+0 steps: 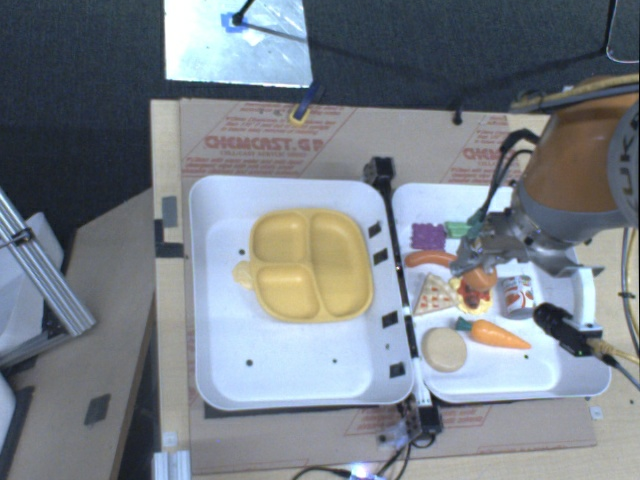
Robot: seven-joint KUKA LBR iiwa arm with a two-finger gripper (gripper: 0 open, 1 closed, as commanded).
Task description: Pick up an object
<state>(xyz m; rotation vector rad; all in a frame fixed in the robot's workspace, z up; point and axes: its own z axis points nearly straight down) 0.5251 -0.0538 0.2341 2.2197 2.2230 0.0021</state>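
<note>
My gripper (476, 267) hangs low over the middle of the right bin (500, 380), right above a small orange and yellow toy (474, 286). A pizza slice (434, 295) lies just left of it, and a hot dog (430, 259) sits to its upper left. Purple grapes (428, 235) and a green piece (457, 229) lie at the bin's far side. A small can (516, 296) stands to the right of the gripper. An orange carrot (496, 335) and a round beige cookie (444, 349) rest near the front.
The left bin (215, 298) holds a yellow divided plate (303, 265). A row of black clips (392, 268) runs along the divider between the bins. The arm's grey and orange body (580, 168) hangs over the right bin's far right corner.
</note>
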